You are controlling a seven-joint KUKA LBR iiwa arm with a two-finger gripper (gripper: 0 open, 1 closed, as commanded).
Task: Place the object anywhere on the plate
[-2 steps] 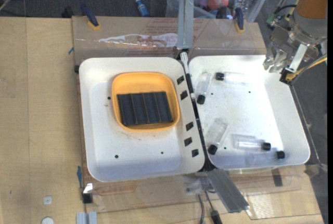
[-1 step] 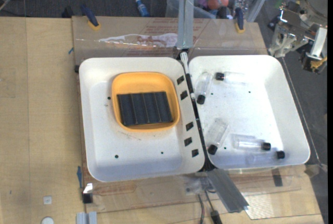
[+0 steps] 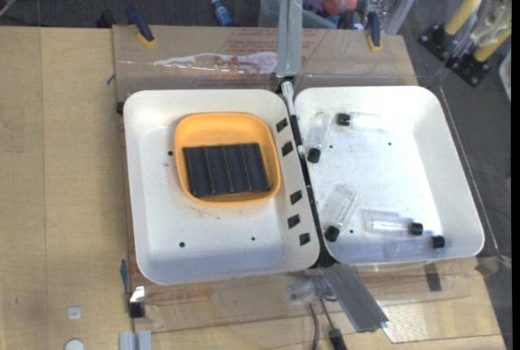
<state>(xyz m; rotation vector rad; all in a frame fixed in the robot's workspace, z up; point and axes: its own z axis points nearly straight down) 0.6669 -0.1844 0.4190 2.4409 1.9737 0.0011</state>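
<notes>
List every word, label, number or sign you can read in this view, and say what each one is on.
None can be read.
The clear tape strip behind the bins bears reddish marks, too blurred to read.
The orange plate, the black ridged block on it and the clear tubes carry no visible text.

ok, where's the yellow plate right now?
The yellow plate sits in the left bin, toward its upper middle, with a dark ribbed block lying on it. The divider between the two bins is just to its right.
</notes>
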